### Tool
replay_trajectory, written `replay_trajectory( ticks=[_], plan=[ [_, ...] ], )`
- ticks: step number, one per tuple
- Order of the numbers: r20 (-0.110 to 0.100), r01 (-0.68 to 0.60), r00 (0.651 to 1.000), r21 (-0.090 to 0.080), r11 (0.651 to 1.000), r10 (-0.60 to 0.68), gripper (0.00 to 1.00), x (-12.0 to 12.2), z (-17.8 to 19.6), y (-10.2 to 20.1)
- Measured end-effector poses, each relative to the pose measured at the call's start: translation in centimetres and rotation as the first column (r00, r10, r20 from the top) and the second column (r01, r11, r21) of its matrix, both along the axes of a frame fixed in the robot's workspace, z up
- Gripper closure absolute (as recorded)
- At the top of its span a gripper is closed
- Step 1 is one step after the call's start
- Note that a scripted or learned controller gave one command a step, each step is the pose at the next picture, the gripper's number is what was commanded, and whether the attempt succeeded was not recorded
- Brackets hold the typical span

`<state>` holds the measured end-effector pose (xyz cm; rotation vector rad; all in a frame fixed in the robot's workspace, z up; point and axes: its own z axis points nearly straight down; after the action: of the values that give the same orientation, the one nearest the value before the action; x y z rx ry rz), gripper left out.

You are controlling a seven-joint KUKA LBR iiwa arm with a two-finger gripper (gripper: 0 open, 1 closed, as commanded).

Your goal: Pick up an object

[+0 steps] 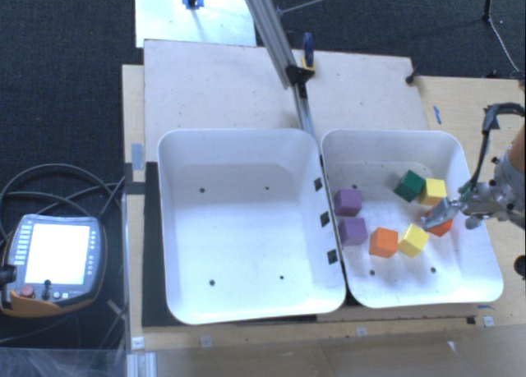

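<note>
The arm (511,190) is cut off at the right edge; the tool (436,218) partly hides a red block (444,227)

A pale wooden bench (362,88) carries two shallow white bins touching side by side: the left bin (246,149) towards its left edge, the right bin (411,141) towards its right edge.

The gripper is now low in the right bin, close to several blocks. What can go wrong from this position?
1. The gripper sits over a red-orange block with a yellow block close beside it; closing may push both instead of grasping one.
2. The green block and another yellow block lie just behind, so the arm could knock them.
</note>
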<state>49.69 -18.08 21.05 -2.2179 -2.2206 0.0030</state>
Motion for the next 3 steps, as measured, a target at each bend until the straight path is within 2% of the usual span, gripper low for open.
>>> replay_trajectory(
  ticks=[1, 2, 3],
  plan=[
    [0.0, 0.001, 1.0, 0.0, 1.0, -0.001, 0.0, -0.4, -5.1, -1.0],
    [0.0, -0.002, 1.0, 0.001, 1.0, 0.002, 0.0, -0.4, -9.9, 0.0],
    [0.007, -0.003, 1.0, -0.002, 1.0, 0.003, 1.0, -0.2, -8.6, -0.1]
  ],
)
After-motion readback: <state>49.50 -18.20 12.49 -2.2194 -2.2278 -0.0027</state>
